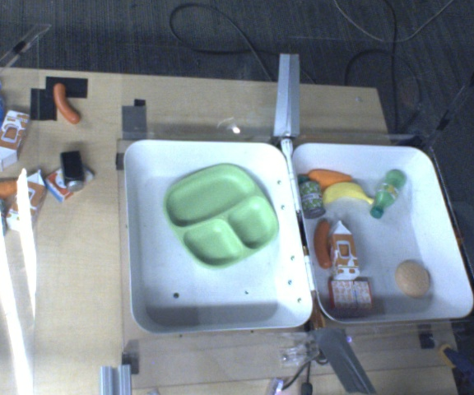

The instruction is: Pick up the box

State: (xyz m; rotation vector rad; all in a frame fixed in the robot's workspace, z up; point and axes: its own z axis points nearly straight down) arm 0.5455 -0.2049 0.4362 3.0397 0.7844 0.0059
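In the right bin (pixel 434 212), a small reddish patterned box (pixel 350 295) lies flat near the front left corner. Just behind it, and touching it, a white and orange carton (pixel 344 251) lies on its side. A red sausage (pixel 323 242) rests against the carton's left side.
The right bin also holds a carrot (pixel 329 176), a banana (pixel 346 194), a green bottle (pixel 387 192), a dark can (pixel 310 196) and a round brown bun (pixel 413 277). A green divided plate (pixel 221 214) fills the left bin (pixel 151 295). Loose items lie on the bench at far left (pixel 23 163).
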